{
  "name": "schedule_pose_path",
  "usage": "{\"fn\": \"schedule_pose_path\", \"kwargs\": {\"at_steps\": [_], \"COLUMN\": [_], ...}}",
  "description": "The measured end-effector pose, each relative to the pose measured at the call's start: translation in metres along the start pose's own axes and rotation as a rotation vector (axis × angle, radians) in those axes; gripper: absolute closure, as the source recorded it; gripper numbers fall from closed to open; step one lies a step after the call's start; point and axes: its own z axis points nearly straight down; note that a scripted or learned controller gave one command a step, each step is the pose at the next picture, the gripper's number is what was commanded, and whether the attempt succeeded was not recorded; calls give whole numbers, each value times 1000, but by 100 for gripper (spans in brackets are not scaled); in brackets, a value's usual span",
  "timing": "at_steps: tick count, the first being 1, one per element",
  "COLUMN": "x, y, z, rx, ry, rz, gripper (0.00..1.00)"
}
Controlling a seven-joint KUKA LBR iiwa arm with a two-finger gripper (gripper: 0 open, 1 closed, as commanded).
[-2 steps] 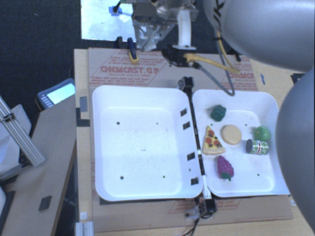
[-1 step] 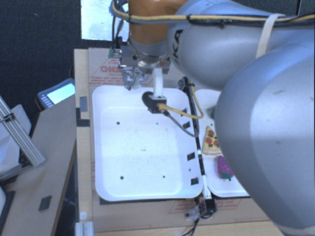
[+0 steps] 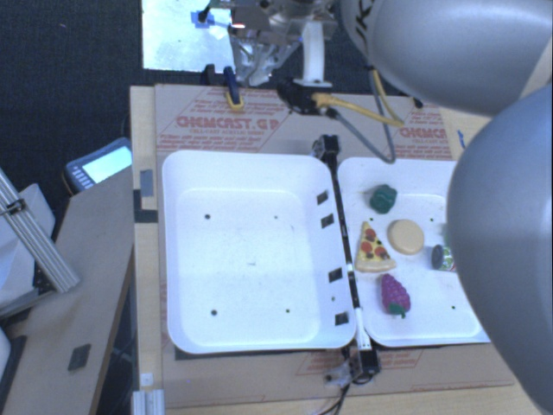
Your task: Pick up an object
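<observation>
1. My gripper (image 3: 251, 63) hangs above the far edge of the bench, beyond the far rim of the left bin (image 3: 186, 167), over the printed cardboard sheet (image 3: 216, 121). Whether it is released or clenched I cannot tell.
2. My grey arm (image 3: 449, 41) crosses the upper right of the view, and its bulk covers the right edge of the right bin (image 3: 415, 175).
3. All the objects lie in the right bin, well apart from my gripper.
4. The pizza slice toy (image 3: 373, 248) lies flat near the bin's left wall. Its long axis runs from far to near: the tip points to the far edge, the crust to the near edge.
5. The purple grape bunch (image 3: 395, 294) lies just nearward of the slice, long axis roughly far to near, leaning a little toward the near right corner.
6. The round tan disc (image 3: 406, 236) sits just right of the slice.
7. The dark green object (image 3: 384, 199) sits toward the far edge, beyond the slice.
8. A small grey-green item (image 3: 441, 257) lies right of the disc, partly hidden by my arm.
</observation>
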Motion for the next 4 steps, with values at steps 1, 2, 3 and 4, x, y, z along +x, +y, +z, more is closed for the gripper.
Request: {"fn": "schedule_pose_path", "kwargs": {"at_steps": [1,2,3,4], "x": [-58,-20,6,3], "y": [-54,0,0,-5], "z": [-3,26,-129,11], "rx": [17,15,-1,29], "ry": [-6,-5,1,-9], "rz": [7,-1,-3,4], "gripper": [100,100,100,100]}}
